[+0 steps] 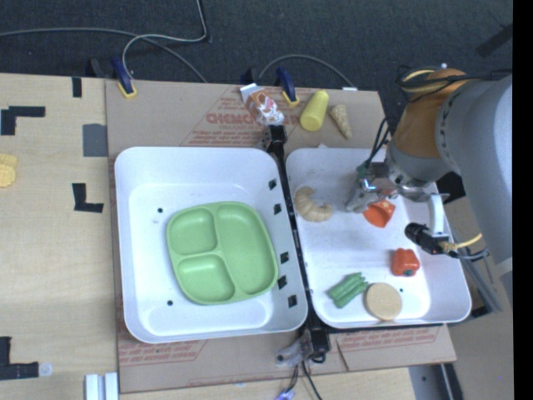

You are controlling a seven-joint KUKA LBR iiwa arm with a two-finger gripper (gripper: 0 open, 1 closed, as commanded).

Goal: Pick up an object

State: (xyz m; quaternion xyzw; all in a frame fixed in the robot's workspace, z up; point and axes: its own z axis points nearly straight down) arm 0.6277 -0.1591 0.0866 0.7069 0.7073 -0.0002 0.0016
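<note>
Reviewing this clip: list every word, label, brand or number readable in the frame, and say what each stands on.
"CHEMCO...": red print on the cardboard sheet above the left bin, upside down, partly covered; reading uncertain.
Red print on the cardboard below the bins: too blurred to read.
Small packet at the bins' top edge: print too small to read.

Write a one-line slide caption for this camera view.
Pincer poised in the right bin between croissant and orange piece.

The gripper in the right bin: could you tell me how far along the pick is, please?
Done: the gripper has reached into the right bin. In hand: it sits low between the croissant and the orange piece, with nothing visibly held. Left: grasping and lifting an object.
</note>
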